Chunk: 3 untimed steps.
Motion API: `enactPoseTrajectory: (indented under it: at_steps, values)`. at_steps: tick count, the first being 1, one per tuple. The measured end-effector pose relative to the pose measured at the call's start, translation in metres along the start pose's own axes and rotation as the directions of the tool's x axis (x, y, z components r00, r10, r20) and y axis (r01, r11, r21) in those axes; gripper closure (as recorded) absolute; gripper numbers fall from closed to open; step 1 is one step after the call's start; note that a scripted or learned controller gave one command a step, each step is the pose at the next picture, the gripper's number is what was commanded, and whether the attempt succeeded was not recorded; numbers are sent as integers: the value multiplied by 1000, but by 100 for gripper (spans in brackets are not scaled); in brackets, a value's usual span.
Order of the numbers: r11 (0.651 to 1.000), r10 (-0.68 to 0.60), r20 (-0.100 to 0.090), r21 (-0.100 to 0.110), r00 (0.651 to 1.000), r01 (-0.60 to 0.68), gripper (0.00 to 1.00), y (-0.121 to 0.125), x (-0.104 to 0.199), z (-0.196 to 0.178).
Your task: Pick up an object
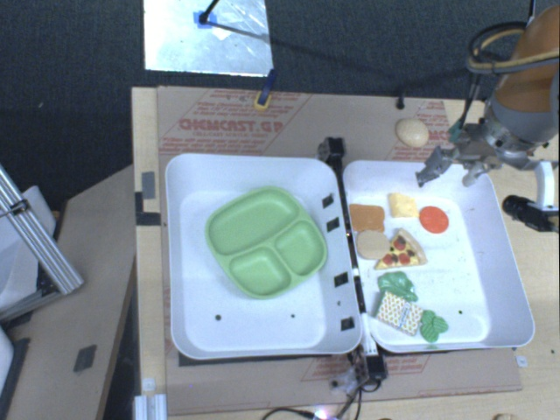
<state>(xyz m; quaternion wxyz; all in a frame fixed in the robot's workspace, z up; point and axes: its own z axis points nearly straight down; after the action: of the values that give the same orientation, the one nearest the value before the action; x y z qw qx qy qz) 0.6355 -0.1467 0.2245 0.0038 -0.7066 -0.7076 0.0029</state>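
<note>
Jaws (451, 170) spread open, nothing between them, hovering over far edge of right bin (499, 261). Toy food lies in right bin below: yellow cheese (402, 205), red tomato slice (433, 220), brown toast (367, 216), pizza slice (402, 250), green leaves (396, 283), waffle piece (399, 312). Left bin (192, 234) holds green divided plate (265, 241). Beige egg (412, 132) sits on bench beyond right bin.
</note>
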Motion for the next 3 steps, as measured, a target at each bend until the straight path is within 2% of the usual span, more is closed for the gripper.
enactPoseTrajectory:
  at_steps: [1, 2, 3]
  values:
    - [1000, -2, 2, -11, 1000, 2, 0, 2, 0, -7]
    - [1000, -1, 1, -8, 1000, 1, 0, -4, 5, 38]
    - [1000, 0, 1, -7, 1000, 0, 0, -2, -5, 87]
